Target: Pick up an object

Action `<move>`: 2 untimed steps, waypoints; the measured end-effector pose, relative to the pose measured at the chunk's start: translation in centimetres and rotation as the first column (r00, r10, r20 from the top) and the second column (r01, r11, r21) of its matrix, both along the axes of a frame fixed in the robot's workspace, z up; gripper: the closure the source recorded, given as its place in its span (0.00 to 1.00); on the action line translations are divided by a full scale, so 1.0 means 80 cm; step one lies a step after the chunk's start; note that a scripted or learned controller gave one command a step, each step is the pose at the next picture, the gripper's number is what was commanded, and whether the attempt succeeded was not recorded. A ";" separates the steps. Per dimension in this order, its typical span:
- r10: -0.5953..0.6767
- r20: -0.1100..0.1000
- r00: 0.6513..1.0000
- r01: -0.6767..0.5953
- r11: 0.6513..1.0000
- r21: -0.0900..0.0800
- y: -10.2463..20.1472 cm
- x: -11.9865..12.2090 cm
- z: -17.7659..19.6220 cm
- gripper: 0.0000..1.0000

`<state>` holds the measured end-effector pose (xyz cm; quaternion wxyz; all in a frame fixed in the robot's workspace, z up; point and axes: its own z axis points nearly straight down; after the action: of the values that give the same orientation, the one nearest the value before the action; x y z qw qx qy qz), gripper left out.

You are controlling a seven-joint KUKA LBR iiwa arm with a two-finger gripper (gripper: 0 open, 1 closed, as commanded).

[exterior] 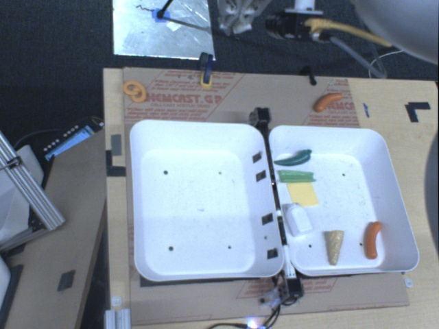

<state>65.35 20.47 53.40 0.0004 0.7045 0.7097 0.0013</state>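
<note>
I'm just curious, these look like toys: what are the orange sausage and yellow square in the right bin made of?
Sausage: probably moulded plastic, smooth, evenly orange, slightly glossy. Yellow square: likely plastic or foam, flat, matte, uniform colour; too small to tell which. The bin looks like thin white plastic.

Pale grey arm (pixel 398 9), yellow cable (pixel 343 29)

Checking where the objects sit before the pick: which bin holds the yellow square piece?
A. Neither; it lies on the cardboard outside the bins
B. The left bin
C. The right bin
C. The yellow square piece lies in the right bin, near the divider, just below the green strip and above the white block.
</note>
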 end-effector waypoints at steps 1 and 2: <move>-0.015 -0.002 1.000 0.015 1.000 -0.004 -0.134 0.020 -0.038 1.00; -0.002 0.003 1.000 0.002 1.000 0.001 -0.093 0.018 0.004 1.00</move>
<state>66.81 13.02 53.72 0.0013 0.7052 0.7091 0.0026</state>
